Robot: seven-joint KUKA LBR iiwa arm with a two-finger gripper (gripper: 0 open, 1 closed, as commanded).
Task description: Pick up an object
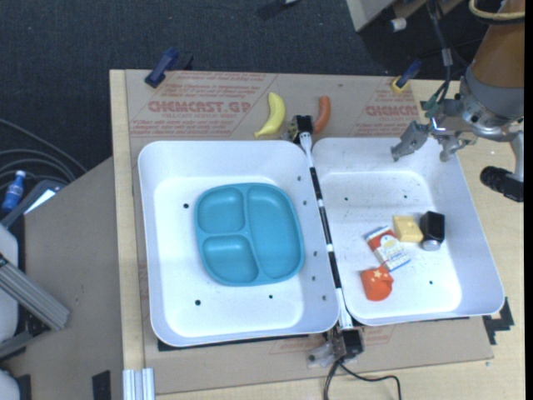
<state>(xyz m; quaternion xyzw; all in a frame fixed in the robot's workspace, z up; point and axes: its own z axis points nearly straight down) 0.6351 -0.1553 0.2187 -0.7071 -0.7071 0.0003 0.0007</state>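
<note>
Several small objects lie in the right bin (466, 302): a red and white carton (389, 249), a pale yellow block (407, 227), a black object (432, 227) with a silver end, and a red-orange piece (377, 284). My gripper (428, 146) hangs over the far edge of that bin, above and behind the objects. Its fingers (406, 145) are spread, so it is open, and nothing sits between them. The orange-banded wrist (500, 57) rises to the upper right.
A blue divided plate (248, 232) fills the middle of the left bin (166, 290). Behind the bins, a yellow banana (271, 115) and an orange toy (321, 113) rest on the board. Blue clamps (161, 68) grip the board's far edge.
</note>
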